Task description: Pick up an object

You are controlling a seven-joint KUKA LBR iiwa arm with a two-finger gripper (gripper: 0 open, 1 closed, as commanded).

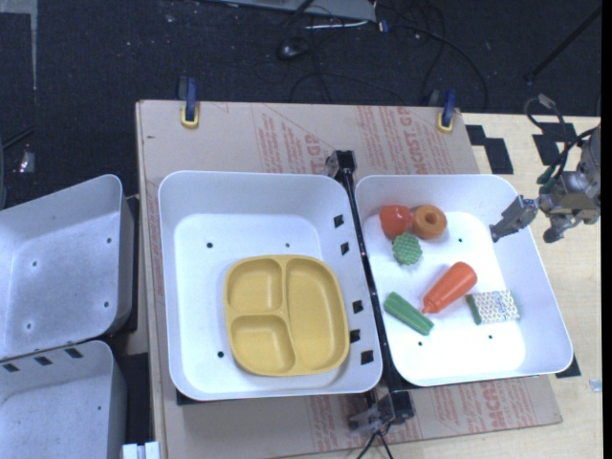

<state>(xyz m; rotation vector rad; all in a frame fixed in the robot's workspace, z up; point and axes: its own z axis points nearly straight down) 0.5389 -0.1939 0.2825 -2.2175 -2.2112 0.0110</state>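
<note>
On the bench, largest to smallest:
Left bin (182, 256): shallow and white, with a yellow divided tray (285, 315) lying flat in its middle, three compartments facing up.
Right bin (535, 342): white, just beside the left one, holding all the small toys.
Arm: its end reaches in at the right edge, above the right bin's upper right corner.
Gripper (521, 215): over the bin's right rim, with nothing visible between its fingers; whether they are spread or closed, I cannot tell.
Carrot (448, 287): orange, tilted, mid-bin.
Green stick (408, 314): left of the carrot, near its lower end.
Patterned block (494, 306): just right of the carrot.
Red tomato (394, 220): upper left, touching the orange doughnut (429, 222).
Green knobbly ball (407, 250): just below those two.
</note>
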